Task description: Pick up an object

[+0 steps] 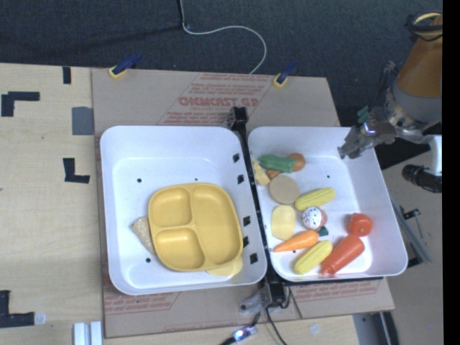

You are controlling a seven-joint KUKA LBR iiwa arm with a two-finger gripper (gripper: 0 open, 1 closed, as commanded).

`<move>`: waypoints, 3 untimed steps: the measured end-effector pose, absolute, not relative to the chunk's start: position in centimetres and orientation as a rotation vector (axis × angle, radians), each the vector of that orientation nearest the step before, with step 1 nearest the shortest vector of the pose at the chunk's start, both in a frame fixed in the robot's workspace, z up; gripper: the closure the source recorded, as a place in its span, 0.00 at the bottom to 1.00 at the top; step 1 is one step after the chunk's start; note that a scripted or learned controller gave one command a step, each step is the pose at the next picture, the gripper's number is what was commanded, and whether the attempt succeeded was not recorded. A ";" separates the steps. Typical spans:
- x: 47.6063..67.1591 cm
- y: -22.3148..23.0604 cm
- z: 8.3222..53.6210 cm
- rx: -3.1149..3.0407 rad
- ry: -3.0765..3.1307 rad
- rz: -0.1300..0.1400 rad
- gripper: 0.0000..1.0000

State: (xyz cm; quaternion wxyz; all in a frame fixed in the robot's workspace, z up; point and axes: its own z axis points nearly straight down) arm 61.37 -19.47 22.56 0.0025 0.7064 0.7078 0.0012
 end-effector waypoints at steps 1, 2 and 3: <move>61.4 -19.4 22.4 2.220 2.222 -0.001 1.00; 62.8 -13.7 23.3 2.215 2.229 0.002 1.00; 63.7 -9.3 22.5 2.216 2.230 -0.001 1.00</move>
